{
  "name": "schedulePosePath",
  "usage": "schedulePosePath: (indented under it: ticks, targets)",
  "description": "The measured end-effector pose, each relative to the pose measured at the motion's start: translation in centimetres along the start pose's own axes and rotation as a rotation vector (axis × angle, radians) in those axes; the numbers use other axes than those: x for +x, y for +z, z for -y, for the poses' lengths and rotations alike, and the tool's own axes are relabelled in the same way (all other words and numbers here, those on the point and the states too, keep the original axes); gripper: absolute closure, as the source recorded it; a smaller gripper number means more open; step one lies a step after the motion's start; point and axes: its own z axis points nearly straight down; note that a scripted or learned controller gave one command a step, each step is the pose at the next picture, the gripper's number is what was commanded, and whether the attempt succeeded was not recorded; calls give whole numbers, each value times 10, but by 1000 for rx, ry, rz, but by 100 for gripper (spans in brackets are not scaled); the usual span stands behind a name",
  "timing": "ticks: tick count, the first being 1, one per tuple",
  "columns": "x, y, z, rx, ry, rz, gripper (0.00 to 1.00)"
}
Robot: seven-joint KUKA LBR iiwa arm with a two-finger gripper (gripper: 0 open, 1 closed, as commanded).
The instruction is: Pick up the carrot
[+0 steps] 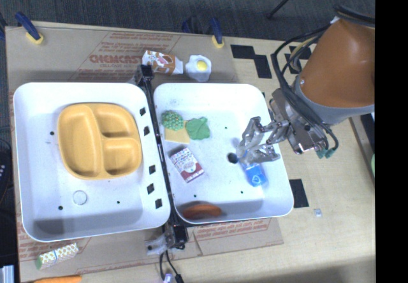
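The carrot (pixel 203 210) is an orange piece lying flat against the front wall of the right bin (pixel 220 93), partly shaded by the rim. My gripper (pixel 252 150) hangs over the right half of that bin, well behind and to the right of the carrot. Its fingers (pixel 243 143) stand open with nothing between them. A small blue packet (pixel 255 175) lies just in front of the fingertips.
The right bin also holds a red and white packet (pixel 186 164), a green leafy toy (pixel 198 128) and a green and yellow piece (pixel 173 123). A yellow divided plate (pixel 99 139) sits in the left bin (pixel 32 148). A small carton (pixel 159 62) and a white cup (pixel 199 67) stand behind the bins.
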Motion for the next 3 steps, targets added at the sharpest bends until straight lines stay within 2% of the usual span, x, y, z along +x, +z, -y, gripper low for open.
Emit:
schedulePosePath:
  ticks: [1,2,3]
  targets:
    - [5,10,60,0,-187,0,100]
    - [17,1,87,-1,-357,0,100]
    - [16,-4,87,-1,-640,0,100]
